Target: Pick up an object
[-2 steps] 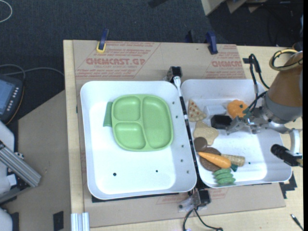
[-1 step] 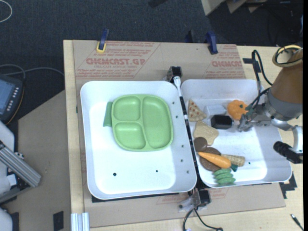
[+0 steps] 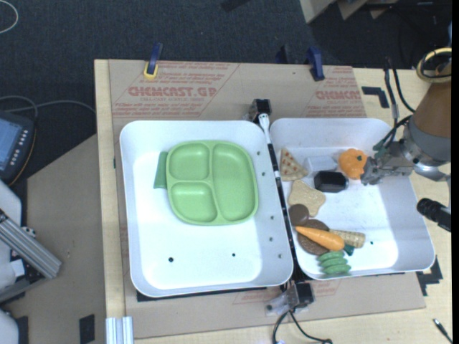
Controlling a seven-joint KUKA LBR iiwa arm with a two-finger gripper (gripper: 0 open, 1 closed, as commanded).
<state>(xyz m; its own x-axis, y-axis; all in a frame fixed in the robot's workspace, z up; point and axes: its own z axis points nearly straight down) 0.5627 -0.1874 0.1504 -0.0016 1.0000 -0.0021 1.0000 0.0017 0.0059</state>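
My gripper [image 3: 376,169] hangs low in the right bin [image 3: 401,213], near its far right side. It sits just to the right of an orange toy fruit [image 3: 351,162] and looks to be touching it. A black block [image 3: 330,181] lies to the left of the fruit. Further left are a triangular cracker [image 3: 292,165] and a pale bread slice [image 3: 307,196]. At the near end of the bin lie a brown cookie [image 3: 297,212], a carrot [image 3: 320,236], a tan stick [image 3: 350,238] and a green pea pod [image 3: 334,263].
The left bin [image 3: 143,228] holds a green divided plate [image 3: 211,181] set toward its far side. The two bins meet along a ridge [image 3: 276,192]. The grey arm with its orange band [image 3: 434,113] enters from the right, above the right bin's far corner.
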